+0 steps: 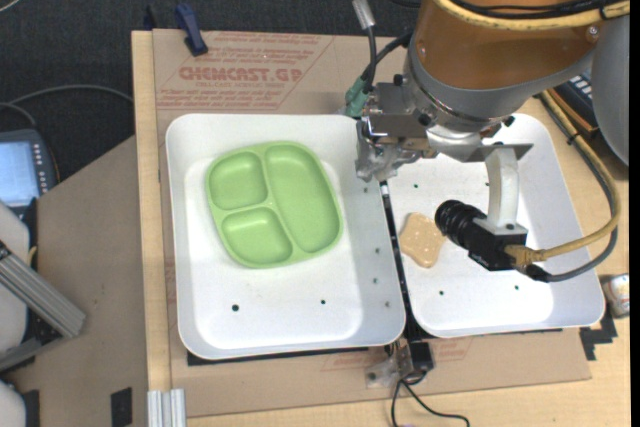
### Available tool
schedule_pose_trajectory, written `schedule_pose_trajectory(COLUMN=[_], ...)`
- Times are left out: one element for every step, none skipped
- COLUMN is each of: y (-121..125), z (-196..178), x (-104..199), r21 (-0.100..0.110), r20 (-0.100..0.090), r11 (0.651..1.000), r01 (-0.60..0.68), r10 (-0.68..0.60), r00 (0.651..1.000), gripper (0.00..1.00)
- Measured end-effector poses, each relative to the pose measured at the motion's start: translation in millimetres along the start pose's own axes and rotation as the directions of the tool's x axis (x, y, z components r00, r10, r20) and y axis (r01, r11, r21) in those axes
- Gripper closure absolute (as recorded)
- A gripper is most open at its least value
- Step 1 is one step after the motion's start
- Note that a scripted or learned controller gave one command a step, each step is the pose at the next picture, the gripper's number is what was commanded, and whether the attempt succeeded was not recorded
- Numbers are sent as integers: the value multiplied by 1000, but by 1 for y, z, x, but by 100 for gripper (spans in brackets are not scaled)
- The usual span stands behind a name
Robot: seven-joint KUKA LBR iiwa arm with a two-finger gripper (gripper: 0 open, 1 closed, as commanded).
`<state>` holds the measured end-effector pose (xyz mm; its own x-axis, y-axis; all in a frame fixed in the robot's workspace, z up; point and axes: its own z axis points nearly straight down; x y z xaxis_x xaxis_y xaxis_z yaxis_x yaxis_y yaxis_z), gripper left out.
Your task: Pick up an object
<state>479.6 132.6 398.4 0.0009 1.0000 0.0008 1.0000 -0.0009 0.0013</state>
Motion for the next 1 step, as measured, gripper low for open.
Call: schedule_pose_trajectory(y=[0], z=[-10], x=[0], r21=[-2], r20=[0], r11=[1000], r01=[0], r10=[0], r00=[1000], gripper=[100])
